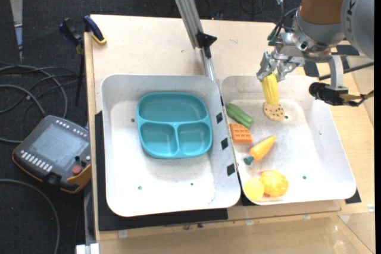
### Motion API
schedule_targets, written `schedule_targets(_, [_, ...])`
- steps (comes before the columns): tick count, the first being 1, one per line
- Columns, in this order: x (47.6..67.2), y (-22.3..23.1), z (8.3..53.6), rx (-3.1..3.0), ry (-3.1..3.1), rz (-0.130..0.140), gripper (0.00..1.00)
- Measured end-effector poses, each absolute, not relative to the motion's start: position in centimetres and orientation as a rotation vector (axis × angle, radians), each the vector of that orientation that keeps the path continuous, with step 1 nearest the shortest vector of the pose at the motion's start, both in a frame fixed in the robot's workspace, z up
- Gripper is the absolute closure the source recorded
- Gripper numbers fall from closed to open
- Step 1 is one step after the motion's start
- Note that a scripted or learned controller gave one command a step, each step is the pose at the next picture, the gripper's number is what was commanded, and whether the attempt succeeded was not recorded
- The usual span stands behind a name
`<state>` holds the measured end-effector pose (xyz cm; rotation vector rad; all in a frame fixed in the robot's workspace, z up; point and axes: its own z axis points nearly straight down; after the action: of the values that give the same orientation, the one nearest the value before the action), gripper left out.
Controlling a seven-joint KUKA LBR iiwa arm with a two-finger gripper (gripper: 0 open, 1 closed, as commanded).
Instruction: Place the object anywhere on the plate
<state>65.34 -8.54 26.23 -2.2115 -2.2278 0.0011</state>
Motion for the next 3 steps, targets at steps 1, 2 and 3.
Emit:
schedule_targets(1, [63.6, -4.5, 25.2, -2.213, -2.227, 0.001, 1.00])
schedule_targets(2, [62.3, 0.6, 25.7, -2.211, -2.229, 0.000, 1.00])
schedule_targets(3, [60.2, 5.3, 25.8, -2.210, -2.228, 0.000, 1.00])
